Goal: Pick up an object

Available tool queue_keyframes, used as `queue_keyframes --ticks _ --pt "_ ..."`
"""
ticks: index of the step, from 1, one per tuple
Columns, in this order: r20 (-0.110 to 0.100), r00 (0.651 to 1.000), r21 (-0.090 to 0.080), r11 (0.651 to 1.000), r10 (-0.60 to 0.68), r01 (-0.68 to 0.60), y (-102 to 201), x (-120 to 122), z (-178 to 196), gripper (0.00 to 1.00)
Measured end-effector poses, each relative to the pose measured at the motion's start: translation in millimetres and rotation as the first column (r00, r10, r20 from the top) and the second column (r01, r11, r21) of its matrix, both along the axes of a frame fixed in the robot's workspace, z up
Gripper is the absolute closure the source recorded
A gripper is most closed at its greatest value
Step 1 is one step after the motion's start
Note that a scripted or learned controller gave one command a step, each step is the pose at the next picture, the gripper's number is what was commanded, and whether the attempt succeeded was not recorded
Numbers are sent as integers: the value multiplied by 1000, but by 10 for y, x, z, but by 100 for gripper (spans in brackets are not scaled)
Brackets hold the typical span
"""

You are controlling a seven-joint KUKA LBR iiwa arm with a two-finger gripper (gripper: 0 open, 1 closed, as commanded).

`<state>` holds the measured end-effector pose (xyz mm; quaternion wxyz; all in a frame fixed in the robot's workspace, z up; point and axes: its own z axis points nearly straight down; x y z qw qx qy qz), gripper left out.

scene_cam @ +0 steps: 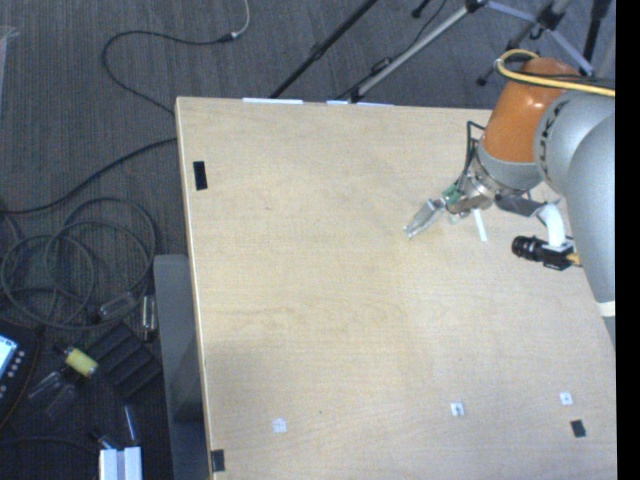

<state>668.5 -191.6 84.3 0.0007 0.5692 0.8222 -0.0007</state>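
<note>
Two small pale tags [457,408] and a black tape mark [577,428] sit on the near part of the tabletop [320,298], flat markers rather than anything to lift. The middle stretch is bare wood. Farther back, toward the right, the arm [585,168] leans in with its orange band [520,118] above the wrist. The end effector [447,228] hangs low over the wood, its two fingers [420,220] spread apart with only tabletop between them, so it reads as open and carrying nothing. Where the object to be picked lies, I cannot tell; none of the marks on the surface looks graspable. Beyond the far edge, stand legs [450,18] cross the floor.

By my reading, the pick is not done. No grasp has been made, and finding a target, closing on it and lifting all remain.
</note>
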Motion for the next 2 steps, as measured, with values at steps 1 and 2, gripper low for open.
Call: queue_keyframes --ticks 1,2 --pt "0 989 1 989 147 -147 429 0 -1 0" --pt "3 989 5 989 146 -146 439 5 93 100"
